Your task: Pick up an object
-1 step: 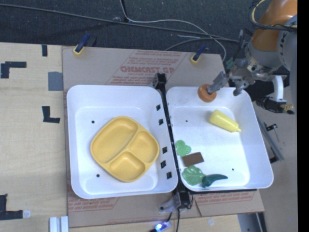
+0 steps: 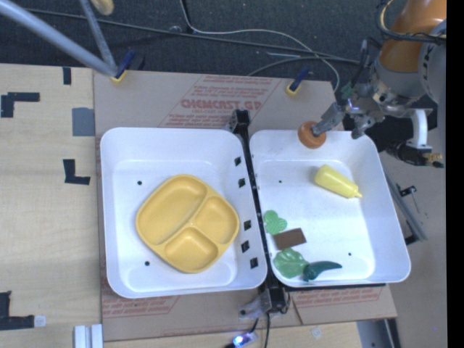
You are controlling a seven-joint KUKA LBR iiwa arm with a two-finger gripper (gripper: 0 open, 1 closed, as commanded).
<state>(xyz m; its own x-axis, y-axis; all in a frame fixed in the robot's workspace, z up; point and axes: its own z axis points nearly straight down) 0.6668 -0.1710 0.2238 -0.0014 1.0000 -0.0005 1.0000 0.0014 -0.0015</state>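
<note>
At the near edge of your right bin (image 2: pixel 388 216) lie green scraps (image 2: pixel 293 263); the gripper (image 2: pixel 322 127) clamps an orange disc (image 2: pixel 312 136) over the far rim.

A single fixed camera sits above the bench (image 2: pixel 43 194) and looks down at a slant, far enough to take in both bins, the left bin (image 2: pixel 116 216) and right bin (image 2: pixel 384 223), side by side, while the arm (image 2: pixel 413 42) enters from the right.
</note>
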